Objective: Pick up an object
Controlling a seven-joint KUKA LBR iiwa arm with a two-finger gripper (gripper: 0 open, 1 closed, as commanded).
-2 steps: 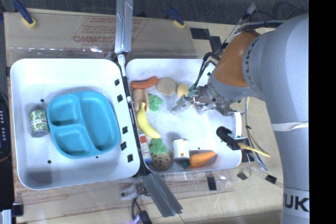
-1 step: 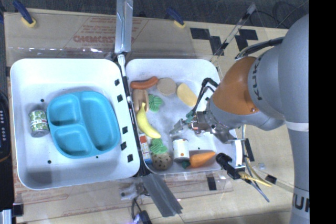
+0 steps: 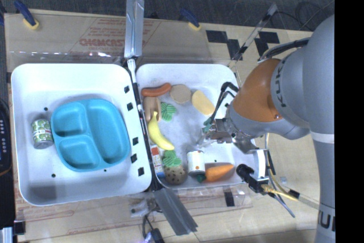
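In the right bin (image 3: 176, 72), arm (image 3: 267, 102) hides the gripper (image 3: 211, 132); carrot (image 3: 219, 171) nearby.

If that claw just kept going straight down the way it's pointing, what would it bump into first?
Probably the bare floor of the right bin. The gripper hangs over an open patch between the banana and carrot, though depth is hard to judge.

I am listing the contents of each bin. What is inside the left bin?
The left bin holds a blue divided tray and a small can beside it. Whatever lies under the tray is covered.
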